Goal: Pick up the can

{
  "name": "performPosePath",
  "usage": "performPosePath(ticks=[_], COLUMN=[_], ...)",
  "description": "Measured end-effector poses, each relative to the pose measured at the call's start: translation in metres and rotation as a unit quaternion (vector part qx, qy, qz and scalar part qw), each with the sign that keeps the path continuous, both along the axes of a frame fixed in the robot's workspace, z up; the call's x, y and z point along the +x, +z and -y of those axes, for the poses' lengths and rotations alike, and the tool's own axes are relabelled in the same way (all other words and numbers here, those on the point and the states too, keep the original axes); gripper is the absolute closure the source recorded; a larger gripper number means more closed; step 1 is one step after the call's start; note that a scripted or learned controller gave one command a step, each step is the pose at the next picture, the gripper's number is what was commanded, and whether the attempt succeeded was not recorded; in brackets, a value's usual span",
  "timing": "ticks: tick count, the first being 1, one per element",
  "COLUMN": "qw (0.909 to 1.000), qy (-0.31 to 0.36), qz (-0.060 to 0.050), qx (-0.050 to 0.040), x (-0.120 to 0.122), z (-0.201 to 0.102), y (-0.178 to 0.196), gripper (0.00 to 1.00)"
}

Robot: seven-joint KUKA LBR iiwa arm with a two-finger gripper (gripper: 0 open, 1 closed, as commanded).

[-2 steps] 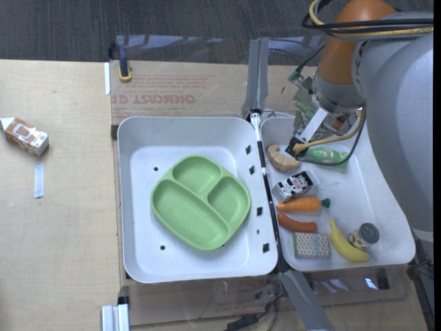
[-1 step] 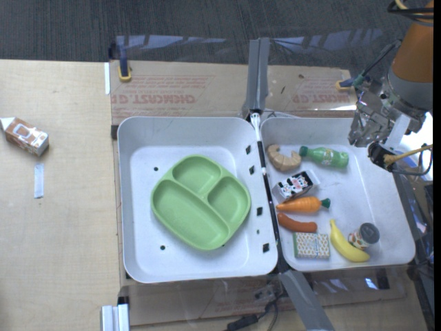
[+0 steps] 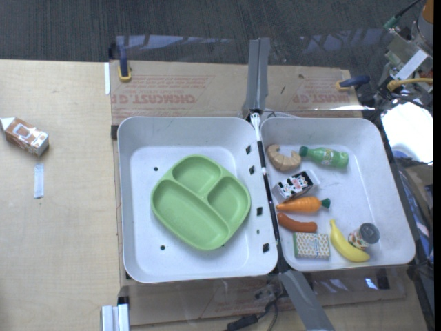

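The can (image 3: 364,236) is small, with a grey lid and a printed label. It sits in the near right corner of the right bin (image 3: 386,185), touching the tip of a yellow banana (image 3: 346,243). The end of my arm with the gripper (image 3: 408,62) hangs at the view's top right corner, beyond the bin's far right corner and well away from the can. Cables surround it.
The right bin also holds a croissant (image 3: 283,158), a green bottle (image 3: 325,157), a cow-print carton (image 3: 296,184), a carrot (image 3: 303,204), an orange sausage (image 3: 297,222) and a green box (image 3: 311,245). A green divided plate (image 3: 200,201) lies in the left bin (image 3: 138,185).
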State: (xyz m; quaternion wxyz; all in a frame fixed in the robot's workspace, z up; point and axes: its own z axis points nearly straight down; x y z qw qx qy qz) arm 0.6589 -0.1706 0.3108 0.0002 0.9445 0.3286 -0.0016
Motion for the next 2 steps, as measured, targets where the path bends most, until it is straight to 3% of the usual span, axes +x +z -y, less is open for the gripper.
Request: performPosePath(ticks=[1, 2], qw=[0.998, 0.9953], qy=[-0.063, -0.097], qz=[-0.002, -0.001], qx=[0.0003, 0.0002], x=[-0.054, -0.045], z=[-0.039, -0.077], y=[-0.069, -0.097], gripper=[1.0, 1.0])
